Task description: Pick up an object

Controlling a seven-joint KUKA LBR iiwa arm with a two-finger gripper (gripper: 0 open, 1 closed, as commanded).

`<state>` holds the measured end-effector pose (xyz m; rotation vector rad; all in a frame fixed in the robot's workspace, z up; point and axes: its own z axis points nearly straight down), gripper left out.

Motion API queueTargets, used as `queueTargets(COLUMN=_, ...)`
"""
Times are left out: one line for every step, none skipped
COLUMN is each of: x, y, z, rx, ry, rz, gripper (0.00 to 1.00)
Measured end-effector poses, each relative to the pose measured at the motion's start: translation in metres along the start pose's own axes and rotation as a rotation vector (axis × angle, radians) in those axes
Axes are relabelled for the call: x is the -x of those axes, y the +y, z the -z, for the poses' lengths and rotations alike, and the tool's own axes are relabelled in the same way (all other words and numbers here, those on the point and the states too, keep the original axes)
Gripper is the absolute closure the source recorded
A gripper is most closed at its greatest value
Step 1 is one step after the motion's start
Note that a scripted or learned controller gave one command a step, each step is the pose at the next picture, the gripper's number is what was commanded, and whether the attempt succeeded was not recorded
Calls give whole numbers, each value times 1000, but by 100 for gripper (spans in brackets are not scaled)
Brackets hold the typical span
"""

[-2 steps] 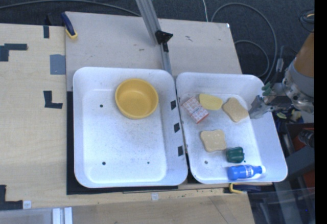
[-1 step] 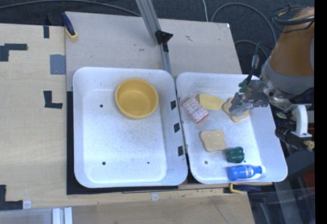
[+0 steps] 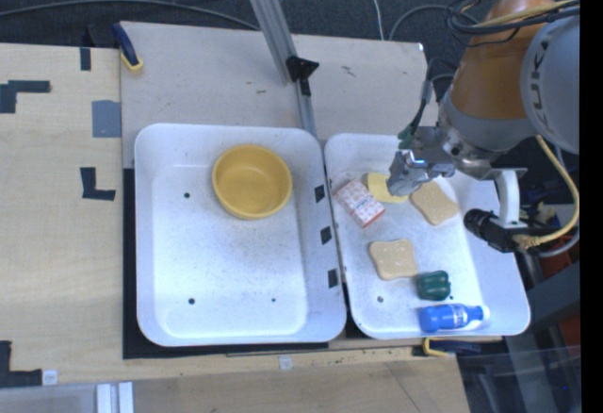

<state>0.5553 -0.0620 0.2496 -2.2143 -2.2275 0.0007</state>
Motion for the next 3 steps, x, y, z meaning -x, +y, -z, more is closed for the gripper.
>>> queueTargets(x=-51, y=23, z=-16, rx=-1, ry=0, rz=0, gripper=100)
queueTargets(x=-90, y=42, z=-22, rx=0, ry=0, rz=0, gripper=100)
queueTargets(x=-128, y=77, z=-24, rx=1, ry=1, rz=-1, gripper=100)
